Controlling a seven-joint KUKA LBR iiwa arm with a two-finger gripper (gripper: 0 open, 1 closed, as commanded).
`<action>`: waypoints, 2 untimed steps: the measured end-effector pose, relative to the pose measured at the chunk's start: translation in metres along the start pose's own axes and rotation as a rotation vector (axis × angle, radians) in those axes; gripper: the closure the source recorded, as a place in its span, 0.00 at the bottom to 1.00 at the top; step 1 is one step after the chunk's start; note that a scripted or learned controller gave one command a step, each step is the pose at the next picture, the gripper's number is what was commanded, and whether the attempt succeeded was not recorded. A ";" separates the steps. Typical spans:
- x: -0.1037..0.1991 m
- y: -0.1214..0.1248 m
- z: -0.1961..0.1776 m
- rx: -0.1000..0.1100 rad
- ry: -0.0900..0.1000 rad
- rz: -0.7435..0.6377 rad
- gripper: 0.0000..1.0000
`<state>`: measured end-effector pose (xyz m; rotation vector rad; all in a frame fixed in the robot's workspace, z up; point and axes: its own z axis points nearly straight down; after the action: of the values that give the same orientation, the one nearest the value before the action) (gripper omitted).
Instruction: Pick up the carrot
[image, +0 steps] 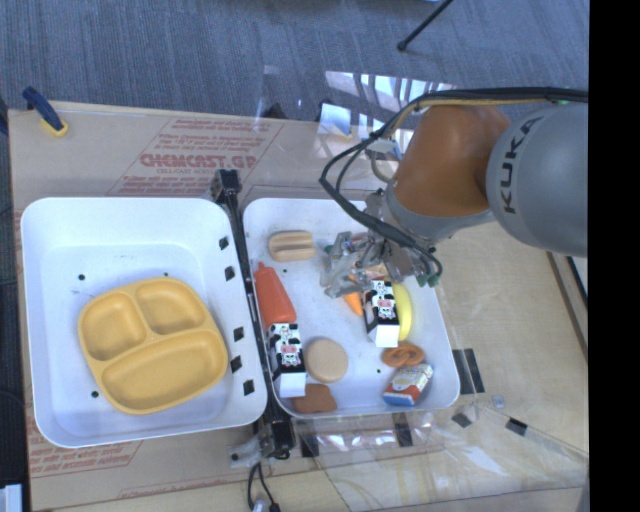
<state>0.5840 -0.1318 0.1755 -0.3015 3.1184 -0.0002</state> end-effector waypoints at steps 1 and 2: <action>0.034 -0.043 0.084 -0.003 0.009 -0.311 1.00; -0.037 0.017 -0.006 0.001 -0.003 -0.467 1.00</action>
<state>0.6172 -0.1084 0.1816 -1.0135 2.9611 -0.0046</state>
